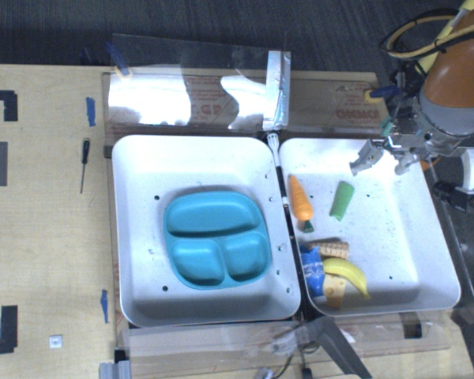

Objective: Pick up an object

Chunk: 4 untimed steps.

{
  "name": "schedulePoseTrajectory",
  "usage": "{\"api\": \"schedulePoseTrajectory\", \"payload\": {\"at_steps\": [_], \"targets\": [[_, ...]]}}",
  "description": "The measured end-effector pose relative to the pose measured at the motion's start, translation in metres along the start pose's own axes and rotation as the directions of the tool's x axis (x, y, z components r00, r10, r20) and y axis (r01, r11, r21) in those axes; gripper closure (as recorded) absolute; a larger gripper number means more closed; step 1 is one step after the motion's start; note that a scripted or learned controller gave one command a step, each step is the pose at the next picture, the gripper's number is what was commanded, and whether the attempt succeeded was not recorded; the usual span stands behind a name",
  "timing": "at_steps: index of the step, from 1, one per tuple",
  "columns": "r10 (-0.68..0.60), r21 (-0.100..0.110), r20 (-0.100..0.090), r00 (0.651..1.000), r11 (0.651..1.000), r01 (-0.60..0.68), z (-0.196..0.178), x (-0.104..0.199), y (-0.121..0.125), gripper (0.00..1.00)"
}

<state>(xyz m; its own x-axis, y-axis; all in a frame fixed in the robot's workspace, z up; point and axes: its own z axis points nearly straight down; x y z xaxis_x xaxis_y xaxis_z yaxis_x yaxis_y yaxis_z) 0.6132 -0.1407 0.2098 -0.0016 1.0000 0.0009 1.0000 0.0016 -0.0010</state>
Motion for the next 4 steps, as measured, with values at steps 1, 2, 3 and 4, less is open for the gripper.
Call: {"api": "schedulePoseTrajectory", "payload": {"at_steps": [1, 2, 3, 4], "targets": [[0.154, -0.009, 0.001, 0.988, 0.988, -0.154, 0.121, -0.009, 0.008, 0.00], [-0.123, -0.007, 0.004, 0.992, 0.992, 0.123, 0.068, -0.011, 0.009, 0.00], [-0.037, -0.006, 0.002, 0.999, 0.999, 0.037, 0.123, 0.013, 0.006, 0.00], [-0.036, -0.012, 0.003, 0.999, 0.999, 0.036, 0.110, 0.013, 0.008, 1.00]]}}
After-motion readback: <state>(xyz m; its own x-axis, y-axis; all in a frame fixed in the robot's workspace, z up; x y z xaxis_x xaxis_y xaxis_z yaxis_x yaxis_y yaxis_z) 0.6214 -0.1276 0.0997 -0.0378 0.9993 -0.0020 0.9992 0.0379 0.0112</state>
